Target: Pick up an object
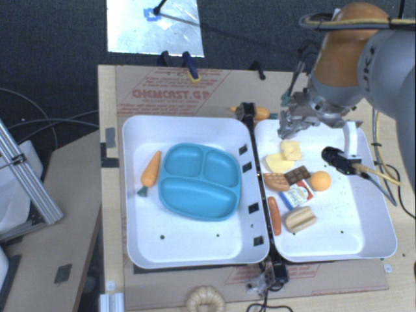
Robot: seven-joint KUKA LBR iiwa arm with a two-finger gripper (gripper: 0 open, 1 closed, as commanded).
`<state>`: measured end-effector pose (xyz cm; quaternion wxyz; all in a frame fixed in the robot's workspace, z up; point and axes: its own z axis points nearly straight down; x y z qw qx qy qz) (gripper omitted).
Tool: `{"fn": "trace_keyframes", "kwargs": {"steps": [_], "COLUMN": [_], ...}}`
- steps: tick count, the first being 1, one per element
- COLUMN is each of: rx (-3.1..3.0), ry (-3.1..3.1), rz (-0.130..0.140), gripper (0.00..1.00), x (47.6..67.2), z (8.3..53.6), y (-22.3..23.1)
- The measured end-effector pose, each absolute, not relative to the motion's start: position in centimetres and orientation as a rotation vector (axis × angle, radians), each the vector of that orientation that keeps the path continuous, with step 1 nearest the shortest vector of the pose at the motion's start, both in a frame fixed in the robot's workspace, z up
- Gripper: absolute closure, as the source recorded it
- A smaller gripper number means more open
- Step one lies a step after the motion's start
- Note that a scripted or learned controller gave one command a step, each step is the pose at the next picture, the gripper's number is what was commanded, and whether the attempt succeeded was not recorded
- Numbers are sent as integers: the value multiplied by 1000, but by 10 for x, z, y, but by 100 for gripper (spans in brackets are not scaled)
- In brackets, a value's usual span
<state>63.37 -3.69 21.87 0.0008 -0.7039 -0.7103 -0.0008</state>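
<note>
The brown board (175, 93) under everything is the largest thing, and its far edge and near edge show past the two white bins. The grey arm (383, 57) reaches in from the right over the far right corner of the bench. The left bin (140, 239) holds a blue divided plate (198, 181) in its middle, with bare floor along the near wall and in both near corners. The right bin (364, 233) keeps its right half and near right corner open, since its contents crowd against the left wall. The gripper (286, 130) hangs over the far left corner of that bin, close to the divider between the bins; whether it is open or closed cannot be told, and nothing is seen held in it. Just in front of it lies a yellow block (292, 150), touching a pale wedge (278, 164). A carrot (151, 168) lies in the left bin, just beside the plate's left rim and near the left wall. In the right bin a red sausage (275, 214) lies along the left wall, a tan roll (300, 219) just beside it, and a pastry (275, 181) sits under the wedge. A small carton (296, 195), a brown bar (298, 174) and an orange ball (320, 181) fill out the cluster, the ball at its right edge facing the open floor.
</note>
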Motion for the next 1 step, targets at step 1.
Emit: {"fn": "trace_keyframes", "kwargs": {"steps": [1], "rx": [-2210], "ry": [-2231], "rz": [-4], "gripper": [100], "x": [626], "z": [215], "y": [16]}}
